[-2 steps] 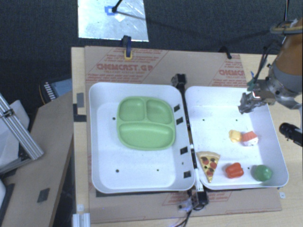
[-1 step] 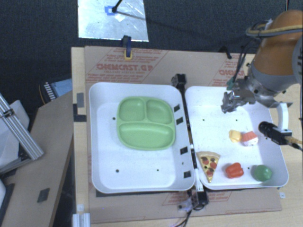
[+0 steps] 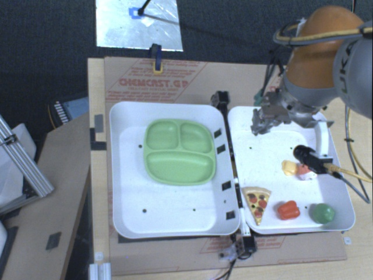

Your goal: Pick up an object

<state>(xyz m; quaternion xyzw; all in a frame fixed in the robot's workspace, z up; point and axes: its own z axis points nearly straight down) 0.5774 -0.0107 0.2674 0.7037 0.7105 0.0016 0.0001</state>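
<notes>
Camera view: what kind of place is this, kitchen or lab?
Most likely a robot lab bench, not a kitchen: two white bins clamped side by side on cardboard, toy food such as a pizza slice and a red pepper, and an arm's gripper over the right bin.

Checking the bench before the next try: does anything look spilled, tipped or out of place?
Nothing stands out. The green divided plate lies flat in the left bin. The pizza slice, red pepper and green ball sit apart along the right bin's near edge.
</notes>
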